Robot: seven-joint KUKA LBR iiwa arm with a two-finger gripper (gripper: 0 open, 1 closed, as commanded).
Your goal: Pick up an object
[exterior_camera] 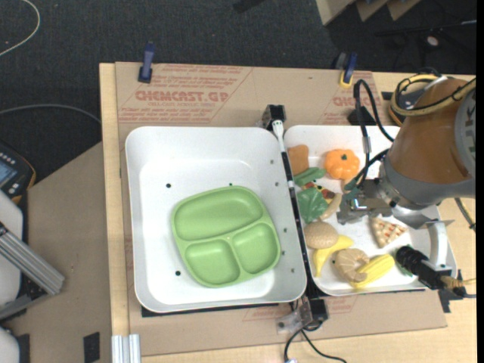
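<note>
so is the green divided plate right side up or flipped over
Right side up. The green plate lies flat in the left bin, its three compartments facing up with raised rims showing, and nothing in them.

Two bins sit side by side on the bench. The left bin holds a divided plate. The right bin holds toy food: a pumpkin toward the back, a pizza slice right, a banana in front.
</note>
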